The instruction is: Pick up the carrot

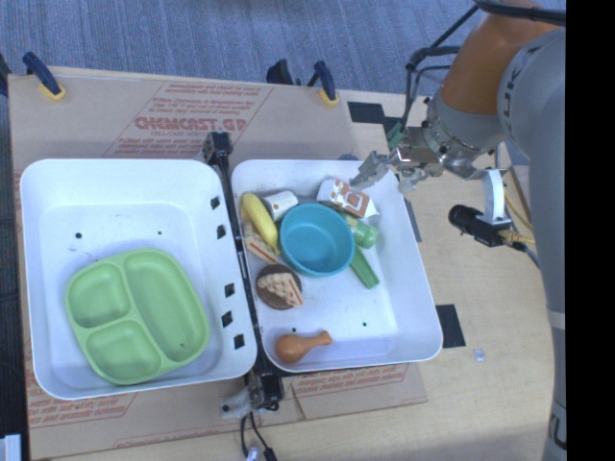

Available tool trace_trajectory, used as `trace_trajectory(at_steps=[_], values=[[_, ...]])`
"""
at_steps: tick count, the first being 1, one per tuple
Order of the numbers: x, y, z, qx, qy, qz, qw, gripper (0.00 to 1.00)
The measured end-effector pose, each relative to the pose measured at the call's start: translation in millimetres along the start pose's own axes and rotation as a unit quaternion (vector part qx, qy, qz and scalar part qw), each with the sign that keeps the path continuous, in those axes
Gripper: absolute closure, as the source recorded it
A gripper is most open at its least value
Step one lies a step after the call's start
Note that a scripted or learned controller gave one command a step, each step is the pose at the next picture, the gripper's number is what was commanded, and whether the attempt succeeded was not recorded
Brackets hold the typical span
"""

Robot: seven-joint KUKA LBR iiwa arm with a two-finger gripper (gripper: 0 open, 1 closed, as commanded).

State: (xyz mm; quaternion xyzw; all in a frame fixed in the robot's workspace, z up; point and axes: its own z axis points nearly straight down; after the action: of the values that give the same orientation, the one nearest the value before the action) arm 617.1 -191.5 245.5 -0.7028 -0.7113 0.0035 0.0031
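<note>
From my seat the gripper (370,173) hangs over the right bin's (408,248) far-right corner, can't tell its finger state. Carrot's (302,345) alone near the front rim, bare floor on its right.

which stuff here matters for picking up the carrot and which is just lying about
For the job: pincer, over the right bin's far edge; right bin; likely carrot, the orange ridged piece beside the banana (hard to tell).
Lying about: banana, blue bowl, carton, drumstick, green plate in the left bin.
</note>
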Motion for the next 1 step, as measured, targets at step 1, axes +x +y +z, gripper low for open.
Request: trace_trajectory(at_steps=[1], values=[[-18.3, 23.0, -206.2, -0.008, -0.004, 0.016, 0.9998, 0.00]])
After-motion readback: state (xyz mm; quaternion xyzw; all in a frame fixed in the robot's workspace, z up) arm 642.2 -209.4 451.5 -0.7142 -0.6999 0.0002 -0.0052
